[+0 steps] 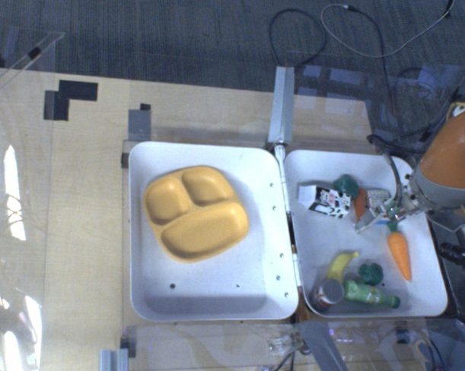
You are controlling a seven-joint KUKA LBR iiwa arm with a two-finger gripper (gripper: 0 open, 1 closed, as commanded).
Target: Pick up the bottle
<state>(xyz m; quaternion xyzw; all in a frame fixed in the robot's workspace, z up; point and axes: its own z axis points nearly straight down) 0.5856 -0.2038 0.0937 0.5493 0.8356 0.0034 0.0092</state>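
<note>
A green bottle (372, 295) lies on its side along the front wall of the right bin (422, 305), its neck pointing right. My gripper (378, 213) hangs over the middle of that bin, behind the bottle and well apart from it. It sits just right of a red-orange item (360, 205) and above the top of a carrot (400, 254). The grey arm with its orange band (451, 155) comes in from the right edge.
Beside the bottle lie a can (327, 294), a banana (340, 263) and a small green object (371, 272). A cow-patterned carton (326, 200) and a green toy (344, 184) sit at the bin's back. The left bin (140, 216) holds a yellow divided tray (195, 212).
</note>
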